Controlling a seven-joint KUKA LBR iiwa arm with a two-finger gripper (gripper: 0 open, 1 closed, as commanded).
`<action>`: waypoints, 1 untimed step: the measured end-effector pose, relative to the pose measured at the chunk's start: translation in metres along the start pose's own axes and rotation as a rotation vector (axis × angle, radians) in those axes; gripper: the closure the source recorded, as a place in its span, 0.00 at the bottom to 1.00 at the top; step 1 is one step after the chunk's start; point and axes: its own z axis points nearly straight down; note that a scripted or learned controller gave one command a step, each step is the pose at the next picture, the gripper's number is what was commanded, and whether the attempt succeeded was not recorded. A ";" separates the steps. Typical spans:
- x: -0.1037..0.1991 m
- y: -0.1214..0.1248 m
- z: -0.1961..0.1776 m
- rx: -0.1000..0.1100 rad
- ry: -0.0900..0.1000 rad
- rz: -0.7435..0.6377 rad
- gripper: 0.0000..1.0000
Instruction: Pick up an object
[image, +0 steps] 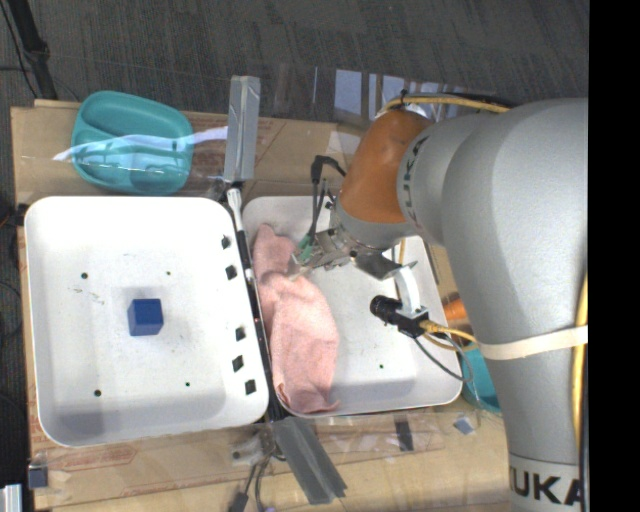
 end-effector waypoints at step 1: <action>0.046 0.042 -0.092 -0.005 -0.001 0.021 1.00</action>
